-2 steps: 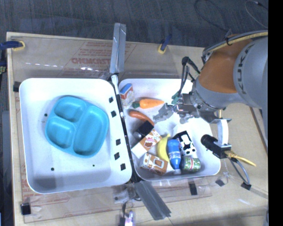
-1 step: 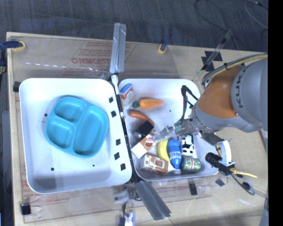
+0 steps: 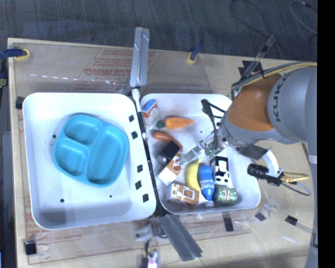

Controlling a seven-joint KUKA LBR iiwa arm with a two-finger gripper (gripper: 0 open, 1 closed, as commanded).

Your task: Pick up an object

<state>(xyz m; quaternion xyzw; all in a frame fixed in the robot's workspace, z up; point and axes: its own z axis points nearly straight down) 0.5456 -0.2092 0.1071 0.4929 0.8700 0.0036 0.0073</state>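
- Grey arm with its orange band reaches in from the right of the frame; its gripper (image 3: 207,148) hangs low over the right bin (image 3: 184,102).
- I cannot tell how wide the tool stands.
- Just below it lie a yellow banana (image 3: 192,175), a blue bottle (image 3: 206,178) and a green can (image 3: 225,195).
- An orange carrot (image 3: 178,123) lies upper left of the gripper.
- Left bin (image 3: 39,149) holds a blue divided tray (image 3: 91,148).

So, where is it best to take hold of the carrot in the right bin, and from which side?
Probably the carrot's thick middle, coming straight down from above. It lies flat, pointing left-right, with bare bin floor on its far side, so the end effector's fingers could close across its narrow width.
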